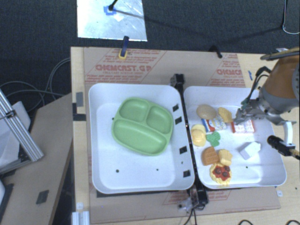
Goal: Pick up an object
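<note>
Two white bins are borne on the counter (154, 67): a green divided plate (142, 125) is held in the left bin (101, 139), toy foods in the right bin (267, 170). The tool (242, 112) is poised over a red-and-white packet (244, 127); its state cannot be told. The approach step is judged underway; a descent and closure on the packet would be called for next.

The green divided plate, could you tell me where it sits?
The green divided plate lies in the left bin, apart from the toy food in the right bin.
</note>
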